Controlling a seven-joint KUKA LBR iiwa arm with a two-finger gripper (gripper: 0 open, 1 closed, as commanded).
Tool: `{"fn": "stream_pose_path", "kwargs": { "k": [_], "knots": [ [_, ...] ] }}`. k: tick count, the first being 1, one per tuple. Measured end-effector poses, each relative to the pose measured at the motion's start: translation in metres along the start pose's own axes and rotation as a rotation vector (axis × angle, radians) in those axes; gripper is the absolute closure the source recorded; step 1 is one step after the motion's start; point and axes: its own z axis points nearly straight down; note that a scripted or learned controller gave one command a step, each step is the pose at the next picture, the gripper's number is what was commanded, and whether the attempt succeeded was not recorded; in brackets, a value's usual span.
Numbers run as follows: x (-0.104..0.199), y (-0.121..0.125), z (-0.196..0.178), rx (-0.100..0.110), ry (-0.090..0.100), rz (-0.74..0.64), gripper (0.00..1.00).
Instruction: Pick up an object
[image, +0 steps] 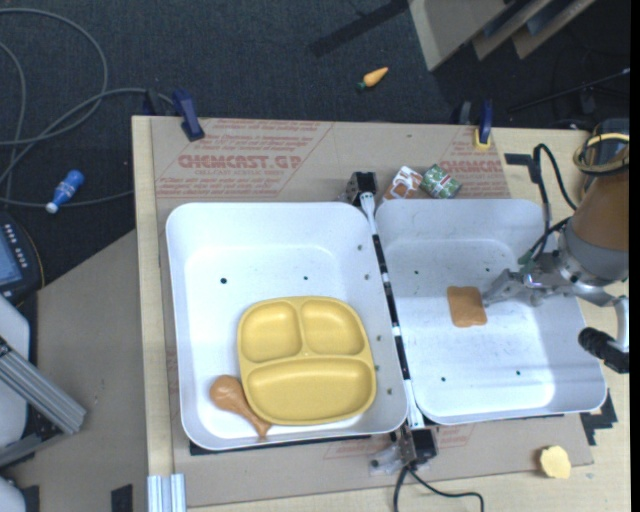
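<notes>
White plastic makes both bins, and they sit side by side on a brown bench (270, 160) with red print on it. The left bin (200, 250) holds a big yellow tray (303, 358) with three parts. The tray sits in the near half of that bin. An orange toy drumstick (236, 400) lies to the left of the tray, touching its near left corner, and part of its thin end is tucked under the tray.

The right bin (470, 375) holds one small tan slab (466, 306). It lies to the right of the tray, near the middle of its bin, flat on the floor. It looks like a little slice of toast. Its long side runs from the far edge toward the near edge, tipped only a bit.

The arm (600, 215) comes in on the far right of the tray and the picture edge cuts it off. The gripper (497, 291) reaches left and ends just beside the slab's upper right corner. It is blurry and thin, so I cannot tell how wide it is, or if it touches the slab. Nothing can be seen held in it.

Behind the right bin sit small crumpled packs (425, 182). A small yellow lump (554, 461) lies on the bench, right of the tray. On the dark floor, left of the tray, lies a small blue bottle (66, 188).
</notes>
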Motion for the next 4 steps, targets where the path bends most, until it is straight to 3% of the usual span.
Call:
{"fn": "stream_pose_path", "kwargs": {
  "k": [1, 2, 3, 4],
  "knots": [
    [0.121, 0.011, -0.066, -0.004, 0.004, -0.017, 0.0],
    [0.075, -0.009, 0.005, 0.011, 0.002, -0.002, 0.0],
    [0.077, -0.006, -0.009, 0.002, 0.001, -0.005, 1.0],
    [0.162, 0.023, -0.105, -0.007, 0.003, -0.015, 1.0]
  ]
}}
